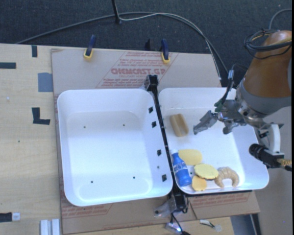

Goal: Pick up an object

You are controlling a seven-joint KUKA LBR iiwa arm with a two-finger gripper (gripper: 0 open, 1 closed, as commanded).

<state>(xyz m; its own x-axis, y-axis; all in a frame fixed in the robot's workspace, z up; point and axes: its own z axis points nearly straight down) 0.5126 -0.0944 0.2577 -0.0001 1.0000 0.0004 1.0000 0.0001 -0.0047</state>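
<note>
The right bin (245,185) holds a tan block (179,125) near its left wall. Along the front lie a blue bottle (181,169), three yellow pieces (190,156) (206,171) (199,183) and a croissant-shaped item (228,176). My gripper (215,127) hovers over the middle right of this bin, to the right of the tan block. It is open, its fingers spread, and nothing is between them.
The left bin (68,106) sits beside the right one, with a black divider (159,131) between them. Cardboard lies under both bins, held by two clamps (89,48) (164,51) at the back. A cable runs across the back to the arm (267,77).
</note>
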